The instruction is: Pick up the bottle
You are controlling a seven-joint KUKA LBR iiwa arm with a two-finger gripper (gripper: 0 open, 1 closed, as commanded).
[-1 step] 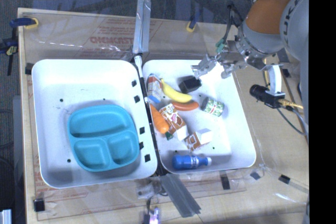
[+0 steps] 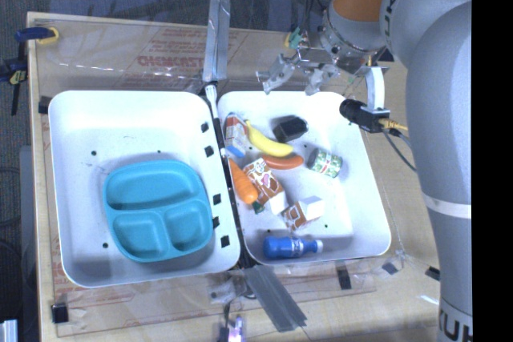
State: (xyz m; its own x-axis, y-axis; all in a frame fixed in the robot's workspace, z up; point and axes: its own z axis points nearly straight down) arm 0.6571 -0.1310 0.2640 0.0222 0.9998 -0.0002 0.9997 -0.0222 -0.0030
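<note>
The blue bottle (image 2: pixel 292 247) lies on its side along the right bin's (image 2: pixel 370 204) near wall, apart from the food clutter. The end effector (image 2: pixel 298 76) hovers over the far rim, fingers spread, holding nothing.

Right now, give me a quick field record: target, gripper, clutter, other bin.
target: blue plastic bottle with white cap, lying on its side at the right bin's near edge
gripper: above that bin's far rim, nothing between fingers
clutter: yellow banana, orange carrot, green can
left bin: blue sectioned tray
</note>
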